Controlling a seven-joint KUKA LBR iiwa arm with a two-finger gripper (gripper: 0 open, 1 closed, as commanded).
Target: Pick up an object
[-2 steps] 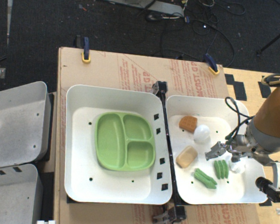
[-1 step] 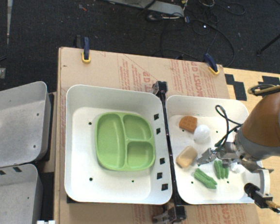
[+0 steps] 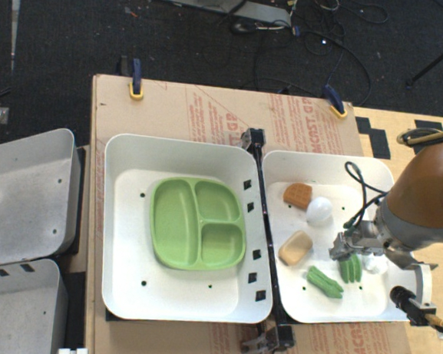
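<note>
Down in the right bin [image 3: 364,312] with the claw [image 3: 351,257] over a green piece [image 3: 351,268], grip impossible to tell, nothing lifted yet, pick still ahead.

From my seat, the only lettering I can find is red print on the cardboard sheet [image 3: 211,114] lying on the desk under the bins. It sits at odd angles and partly hidden, so I cannot read any word with confidence.
</note>
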